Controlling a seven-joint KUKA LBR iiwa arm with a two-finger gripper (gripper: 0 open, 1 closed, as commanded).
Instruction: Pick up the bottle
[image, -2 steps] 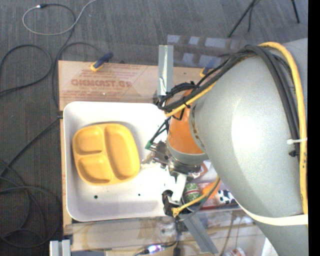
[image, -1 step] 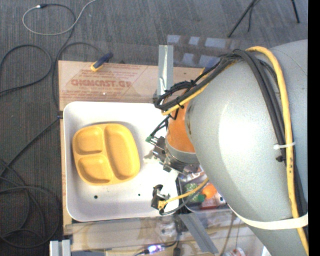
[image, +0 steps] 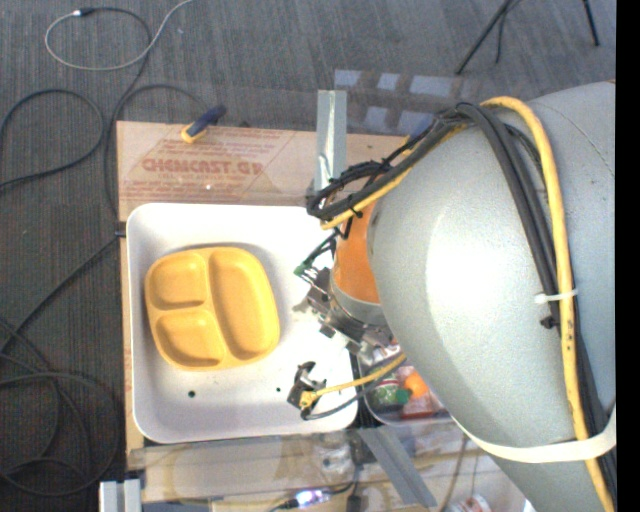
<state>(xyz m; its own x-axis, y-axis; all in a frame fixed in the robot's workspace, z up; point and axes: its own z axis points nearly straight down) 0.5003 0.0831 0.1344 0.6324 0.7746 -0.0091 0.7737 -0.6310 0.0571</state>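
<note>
Gripper (image: 335, 315) hangs at left bin's (image: 290, 240) right edge, beside yellow plate (image: 212, 305); open or closed, can't tell. Bottle probably among coloured clutter (image: 392, 392) just near-right of it; arm (image: 480, 280) hides its axis.

Dark grey ribbed carpet (image: 250, 50) covers the floor under even, soft light. Black cables (image: 50, 95) curl across it on the left, and a thin white wire (image: 100, 66) loops near the top. The counter (image: 200, 165) is a brown board with faint reddish lettering.
</note>
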